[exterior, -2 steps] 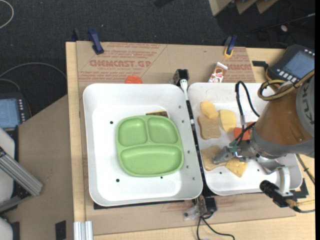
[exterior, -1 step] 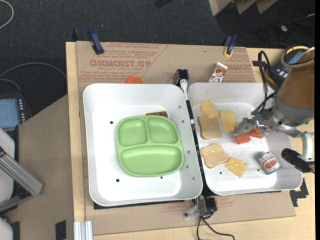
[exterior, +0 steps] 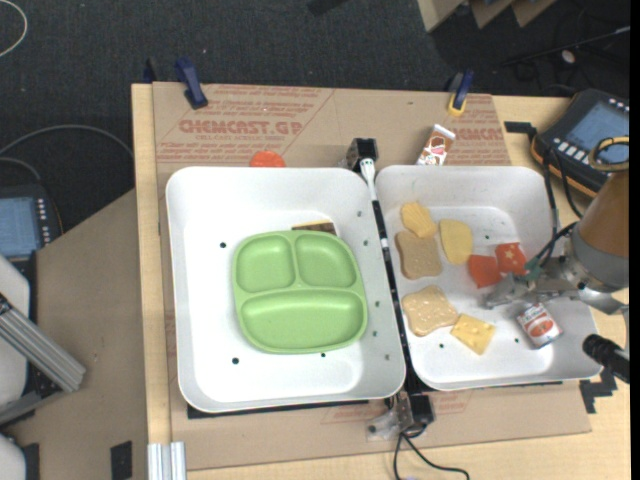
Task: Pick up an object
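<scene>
Right bin (exterior: 440, 183): 2 toast slices (exterior: 419, 255), yellow pieces, red block (exterior: 497, 264), small can (exterior: 538, 325). Hand (exterior: 520, 286) low between block and can, touching neither; grip state cannot be told. Left bin (exterior: 190, 268): green tray (exterior: 298, 292).

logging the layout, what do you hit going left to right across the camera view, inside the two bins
green tray → brown bread slice → yellow piece → red pieces → small can
</scene>
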Controlling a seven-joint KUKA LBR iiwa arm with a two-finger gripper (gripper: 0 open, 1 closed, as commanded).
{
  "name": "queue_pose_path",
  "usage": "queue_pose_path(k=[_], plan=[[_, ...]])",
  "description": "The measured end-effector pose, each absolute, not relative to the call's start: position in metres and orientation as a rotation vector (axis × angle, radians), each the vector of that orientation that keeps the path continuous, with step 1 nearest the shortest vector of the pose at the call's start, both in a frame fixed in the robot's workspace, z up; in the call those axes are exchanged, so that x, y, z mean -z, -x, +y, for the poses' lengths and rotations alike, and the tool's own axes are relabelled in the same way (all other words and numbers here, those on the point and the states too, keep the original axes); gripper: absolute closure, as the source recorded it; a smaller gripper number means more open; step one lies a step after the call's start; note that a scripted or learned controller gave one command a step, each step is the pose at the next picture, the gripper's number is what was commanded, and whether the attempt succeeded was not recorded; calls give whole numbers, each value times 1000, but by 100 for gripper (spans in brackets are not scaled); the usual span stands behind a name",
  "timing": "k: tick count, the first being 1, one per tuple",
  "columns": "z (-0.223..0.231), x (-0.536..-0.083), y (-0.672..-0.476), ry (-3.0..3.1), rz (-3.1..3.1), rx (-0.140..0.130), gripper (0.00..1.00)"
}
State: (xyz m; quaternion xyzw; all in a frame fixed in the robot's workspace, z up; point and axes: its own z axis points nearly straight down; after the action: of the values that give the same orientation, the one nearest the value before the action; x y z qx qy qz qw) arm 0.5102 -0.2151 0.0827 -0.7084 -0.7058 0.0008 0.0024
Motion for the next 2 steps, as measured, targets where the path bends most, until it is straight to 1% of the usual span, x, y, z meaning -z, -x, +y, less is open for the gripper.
queue_pose_path(k=[1, 2], plan=[[-208, -86, -603, 2221, -2234, 6, 0], [-143, -86, -625, 2219, -2229, 0, 0]])
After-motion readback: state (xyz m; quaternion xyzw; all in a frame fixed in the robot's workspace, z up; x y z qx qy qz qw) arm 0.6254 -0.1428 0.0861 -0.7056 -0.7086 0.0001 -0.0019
